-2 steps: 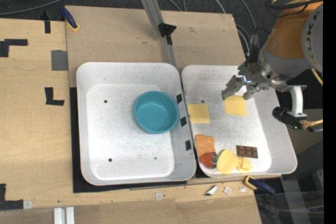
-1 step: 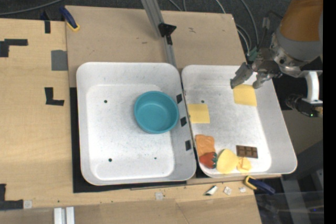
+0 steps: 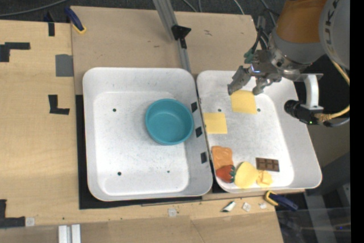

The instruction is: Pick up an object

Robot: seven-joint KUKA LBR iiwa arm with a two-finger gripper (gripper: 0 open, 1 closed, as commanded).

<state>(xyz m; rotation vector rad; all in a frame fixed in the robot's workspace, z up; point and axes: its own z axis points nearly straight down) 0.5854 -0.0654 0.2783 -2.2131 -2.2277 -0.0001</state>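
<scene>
under the gripper (image 3: 248, 86), at the far part of the right bin (image 3: 296, 151), lies a yellow square piece (image 3: 244, 103); the two fingers stand spread open just above its far edge, and nothing is between them; a second yellow square (image 3: 215, 123) lies near, close to the bin's left wall; at the near end are an orange piece (image 3: 222, 155), a red piece (image 3: 225, 173), a yellow rounded toy (image 3: 245, 174) and a brown chocolate bar (image 3: 267, 165); the left bin (image 3: 108, 134) holds a blue bowl (image 3: 168, 121).
</scene>
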